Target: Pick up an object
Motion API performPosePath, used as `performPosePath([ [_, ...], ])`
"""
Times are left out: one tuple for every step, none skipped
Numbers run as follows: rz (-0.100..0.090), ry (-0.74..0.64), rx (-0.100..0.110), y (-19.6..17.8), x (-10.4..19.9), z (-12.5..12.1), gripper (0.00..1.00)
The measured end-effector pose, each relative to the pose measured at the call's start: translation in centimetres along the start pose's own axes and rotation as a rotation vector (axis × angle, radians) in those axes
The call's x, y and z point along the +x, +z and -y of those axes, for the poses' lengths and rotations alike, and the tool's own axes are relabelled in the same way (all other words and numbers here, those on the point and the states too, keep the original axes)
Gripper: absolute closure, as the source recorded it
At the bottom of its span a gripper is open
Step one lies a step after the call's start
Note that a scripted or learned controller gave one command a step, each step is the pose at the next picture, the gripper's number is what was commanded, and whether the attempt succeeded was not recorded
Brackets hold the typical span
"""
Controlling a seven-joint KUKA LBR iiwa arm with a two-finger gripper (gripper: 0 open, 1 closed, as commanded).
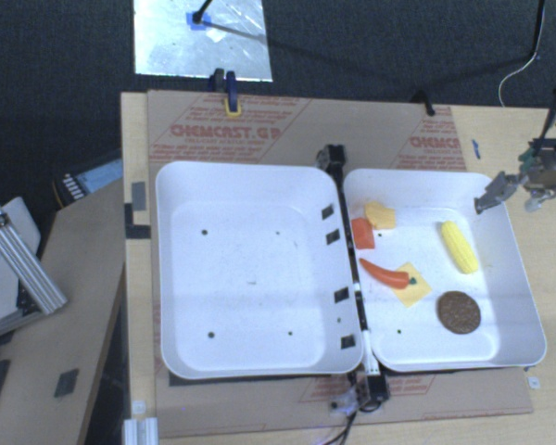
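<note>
your pickable things all lie in the right bin [514, 248]. a yellow corn cob [459, 247] lies toward its right side, slanted, its upper end pointing at the far edge. a round brown cookie [459, 311] sits just nearer than the cob, close to the bin's near right corner and apart from the cob. along the bin's left wall you see an orange-red block [362, 234], and touching its far right a pale yellow chunk [381, 215]. nearer from those, a red chili pepper [384, 273] lies crosswise, its green-stemmed end resting on a flat yellow cheese slice [413, 286], which sits turned like a diamond about the middle of the bin.

your gripper [493, 196] hangs over the far right corner of the right bin, above the rim, well apart from every item and closest to the corn cob. one grey finger shows clearly, pointing left and downward; you cannot tell from here whether the fingers stand apart or together, and nothing shows between them. the arm [551, 170] reaches in from the desk's right edge.

the left bin [250, 267] lies alongside, joined to the right one by a row of black clips [338, 265] down the shared wall. both bins rest on a brown cardboard sheet [227, 128] on the desk [134, 137]. past the desk's far edge a shiny metal plate [204, 26] lies on the dark floor.
</note>
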State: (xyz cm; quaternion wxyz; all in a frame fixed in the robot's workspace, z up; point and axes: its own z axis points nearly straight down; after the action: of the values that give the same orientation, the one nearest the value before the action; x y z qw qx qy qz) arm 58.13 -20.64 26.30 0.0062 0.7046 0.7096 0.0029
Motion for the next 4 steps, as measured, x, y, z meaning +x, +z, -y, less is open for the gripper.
performPosePath([
  [-0.004,0.01,0.013,-0.9,-0.1,9.6,0.0],
  [-0.003,0.001,0.01,1.3,0.1,4.0,0.0],
  [-0.002,0.0,0.005,-1.5,0.0,0.1,0.0],
  [0.001,0.0,-0.002,-9.3,0.0,-6.1,0.0],
])
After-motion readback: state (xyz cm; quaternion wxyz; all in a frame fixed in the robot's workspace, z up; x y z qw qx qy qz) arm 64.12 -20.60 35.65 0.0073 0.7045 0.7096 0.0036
